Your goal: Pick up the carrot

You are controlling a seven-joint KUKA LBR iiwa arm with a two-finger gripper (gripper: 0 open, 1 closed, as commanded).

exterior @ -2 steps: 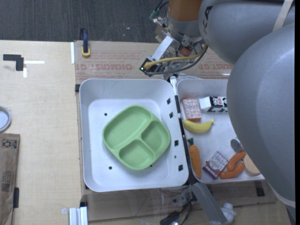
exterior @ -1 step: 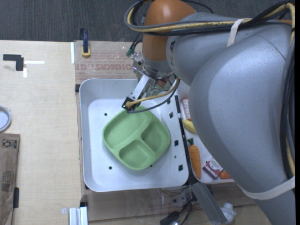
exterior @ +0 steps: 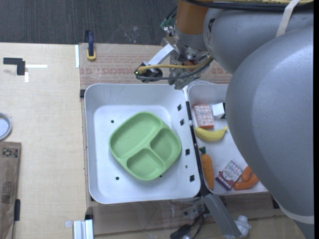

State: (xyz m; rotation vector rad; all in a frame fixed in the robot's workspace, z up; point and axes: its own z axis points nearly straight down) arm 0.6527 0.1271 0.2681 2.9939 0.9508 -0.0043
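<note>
On the bench sit two white bins side by side. Left bin: a green plate with three compartments lies near its middle, nothing on it. Right bin: much of it is covered by the grey arm, which sweeps in from the right and fills that side of the view.

Carrot: lies in the right bin, hard against the bin's left wall, toward the near end, long axis running roughly along the wall. It touches nothing but the bin floor, as far as I can tell. Just above it a banana lies crosswise, and above that a small red-and-white box. To the carrot's right, a small packet and an orange item partly hidden under the arm (could be a second carrot-like piece; cannot tell).

Pincer: sits at the far edge of the bins, about over the divide between them, below the orange band. It is well apart from the carrot, with the box and banana between. Cables and dark parts clutter the wrist, so whether it is spread or closed I cannot tell. Nothing is seen in it.

Off to the left on the bench: a blue-and-yellow clamp and a brown paper bag at the edge.
</note>
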